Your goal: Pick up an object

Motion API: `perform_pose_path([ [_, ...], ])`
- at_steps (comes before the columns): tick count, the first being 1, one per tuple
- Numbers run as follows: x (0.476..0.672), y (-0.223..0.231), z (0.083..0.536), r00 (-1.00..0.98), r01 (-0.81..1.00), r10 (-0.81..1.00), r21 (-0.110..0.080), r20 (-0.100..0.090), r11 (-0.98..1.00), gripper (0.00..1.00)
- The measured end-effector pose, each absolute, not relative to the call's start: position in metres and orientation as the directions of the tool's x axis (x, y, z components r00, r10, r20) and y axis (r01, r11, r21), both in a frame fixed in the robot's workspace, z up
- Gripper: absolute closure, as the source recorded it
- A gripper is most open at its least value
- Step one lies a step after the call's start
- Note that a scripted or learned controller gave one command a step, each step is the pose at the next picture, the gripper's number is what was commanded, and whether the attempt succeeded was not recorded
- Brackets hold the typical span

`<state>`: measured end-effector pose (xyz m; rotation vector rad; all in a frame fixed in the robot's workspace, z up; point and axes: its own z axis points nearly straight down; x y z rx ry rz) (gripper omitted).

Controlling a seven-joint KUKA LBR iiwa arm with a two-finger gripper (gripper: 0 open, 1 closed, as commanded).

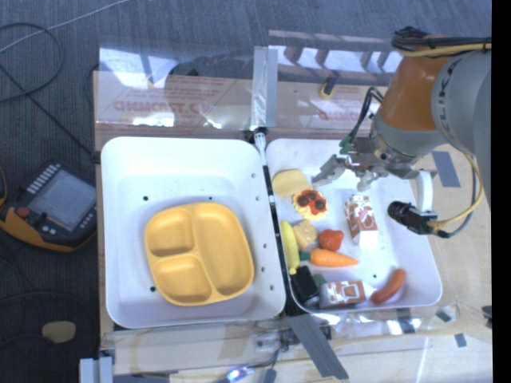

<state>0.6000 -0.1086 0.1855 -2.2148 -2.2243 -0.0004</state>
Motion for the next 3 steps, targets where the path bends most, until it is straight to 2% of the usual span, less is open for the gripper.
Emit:
perform_pose_path([
  [1, 0.567, -0.183, 0.112, 0.053, 0.999, 0.999, -0.003, -0.002, -0.053, 0.00],
  [2, 0.568, -0.180, 0.121, 0.050, 0.999, 0.999, -0.004, 0.003, -0.050, 1.00],
  [3, 0.599, -0.173, 0.216, 0.014, 1.000, 1.000, -0.001, 0.000, -0.014, 1.00],
])
